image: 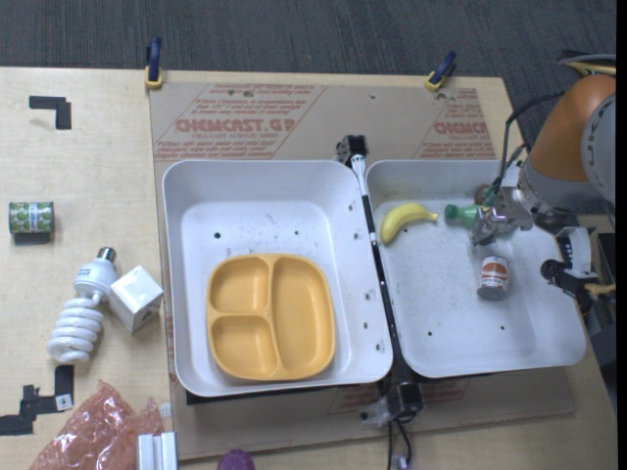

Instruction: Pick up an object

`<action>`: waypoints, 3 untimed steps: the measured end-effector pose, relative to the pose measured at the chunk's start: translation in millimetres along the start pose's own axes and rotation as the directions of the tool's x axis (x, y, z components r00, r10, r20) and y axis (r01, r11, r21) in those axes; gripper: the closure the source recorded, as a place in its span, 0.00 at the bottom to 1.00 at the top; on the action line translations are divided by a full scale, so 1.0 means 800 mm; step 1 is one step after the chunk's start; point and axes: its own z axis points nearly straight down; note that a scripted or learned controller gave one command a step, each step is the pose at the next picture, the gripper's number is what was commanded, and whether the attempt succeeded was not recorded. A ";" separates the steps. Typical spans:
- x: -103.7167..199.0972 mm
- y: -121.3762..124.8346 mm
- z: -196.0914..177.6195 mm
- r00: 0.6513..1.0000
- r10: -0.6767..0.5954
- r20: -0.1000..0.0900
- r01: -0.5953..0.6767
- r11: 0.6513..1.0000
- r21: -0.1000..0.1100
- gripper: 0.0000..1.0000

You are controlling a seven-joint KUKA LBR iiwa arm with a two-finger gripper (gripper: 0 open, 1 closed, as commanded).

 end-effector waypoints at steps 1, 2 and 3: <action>0.000 0.000 0.000 1.000 0.000 0.000 0.000 1.000 0.000 0.00; 0.000 0.001 -0.013 1.000 -0.003 0.002 0.003 1.000 -0.001 1.00; 0.000 0.001 -0.013 1.000 -0.002 0.002 0.002 1.000 -0.001 0.00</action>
